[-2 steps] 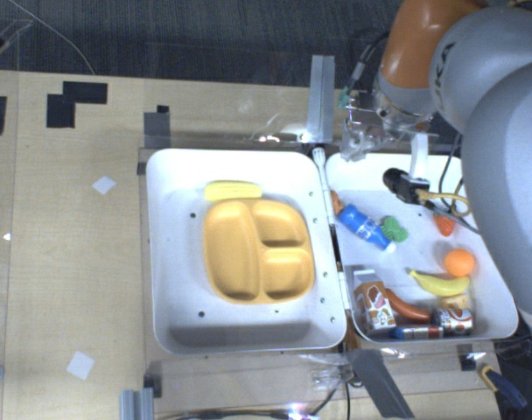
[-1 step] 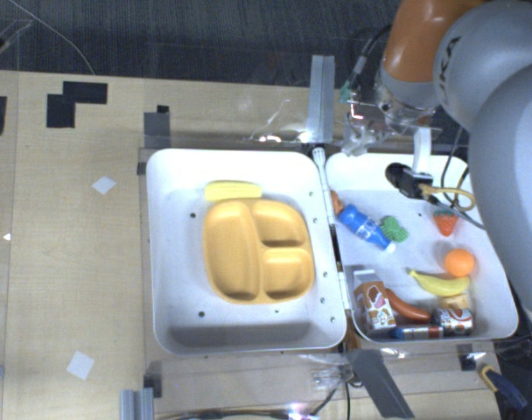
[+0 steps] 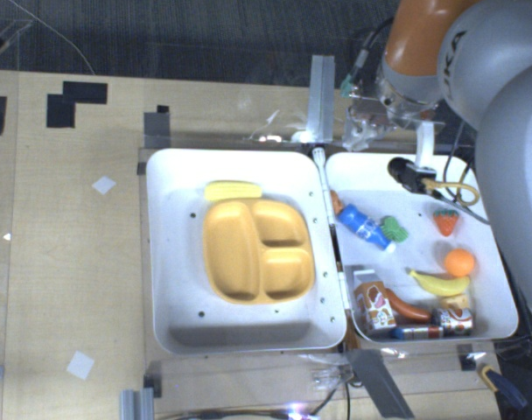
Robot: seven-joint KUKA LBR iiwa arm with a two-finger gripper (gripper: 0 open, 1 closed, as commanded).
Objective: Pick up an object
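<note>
The pickable things lie in the right bin [image 3: 507, 315]. There is one blue bottle [image 3: 364, 227] with a white label, lying on its side, and just right of it one knobbly green piece [image 3: 394, 229], touching or nearly so. Farther right sits one small red strawberry [image 3: 446, 221] with a green cap. Nearer than that is one round, smooth orange [image 3: 458, 262], and one curved yellow banana [image 3: 439, 282] lies just near of the orange. Along the near wall are one brown cylindrical tin [image 3: 372, 307], one glossy reddish sausage [image 3: 404, 305] and one small can [image 3: 454, 321] on its side, packed close together.

My end effector [image 3: 367, 129] hangs over the far rim of this bin, apart from all these things and holding none of them. I cannot tell how far open it is.

The left bin [image 3: 174, 234], shallow white plastic with rounded corners, carries one matte yellow plate [image 3: 255, 250] with three hollows. One flat yellow block [image 3: 233, 190] lies at the plate's far edge. Both bins rest on the pale wooden bench [image 3: 65, 261].
</note>
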